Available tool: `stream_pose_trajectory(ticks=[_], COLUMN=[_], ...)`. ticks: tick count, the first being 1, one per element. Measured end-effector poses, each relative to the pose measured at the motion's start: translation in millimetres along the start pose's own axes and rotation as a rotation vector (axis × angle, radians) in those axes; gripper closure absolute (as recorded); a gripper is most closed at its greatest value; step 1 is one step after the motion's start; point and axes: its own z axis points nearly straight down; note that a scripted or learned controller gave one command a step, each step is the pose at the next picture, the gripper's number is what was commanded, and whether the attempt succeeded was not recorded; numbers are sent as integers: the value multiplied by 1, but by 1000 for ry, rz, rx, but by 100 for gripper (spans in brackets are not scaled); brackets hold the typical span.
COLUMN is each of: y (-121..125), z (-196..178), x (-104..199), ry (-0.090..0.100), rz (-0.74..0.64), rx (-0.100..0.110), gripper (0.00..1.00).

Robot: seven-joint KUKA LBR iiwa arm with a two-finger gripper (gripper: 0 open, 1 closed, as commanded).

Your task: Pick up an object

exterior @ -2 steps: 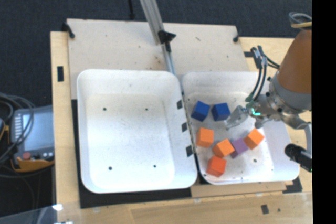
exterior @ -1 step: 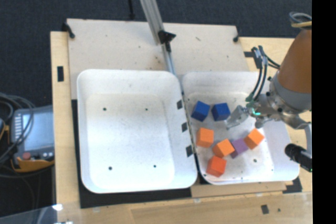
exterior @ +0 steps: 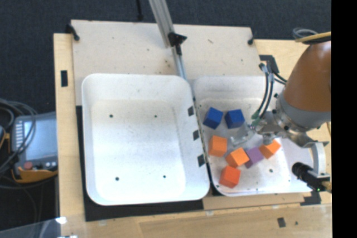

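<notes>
Several blocks lie in the right bin. Two blue blocks sit side by side near its middle. Below them are three orange blocks, a purple block and a red-orange block near the front rim. My gripper reaches down from the right into this bin, just below the right blue block and above the middle orange and purple blocks. No block shows between its tips.
The left bin stands beside the right one, sharing a rim at the middle. A slanted metal post rises behind the bins. A pendant with cables sits off the bench's left edge.
</notes>
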Motion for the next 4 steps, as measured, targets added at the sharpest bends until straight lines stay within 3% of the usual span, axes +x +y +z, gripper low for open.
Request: stream_pose_trajectory(ticks=[1, 2, 3, 4], y=[-8, 1, 4, 7], z=[60, 102, 89, 25], x=[-1, -3, -4, -3], ry=[0, -9, -9, -2], rz=[0, 5, 10, -5], rx=[2, -25, -33, -12], gripper=[0, 0, 100, 100])
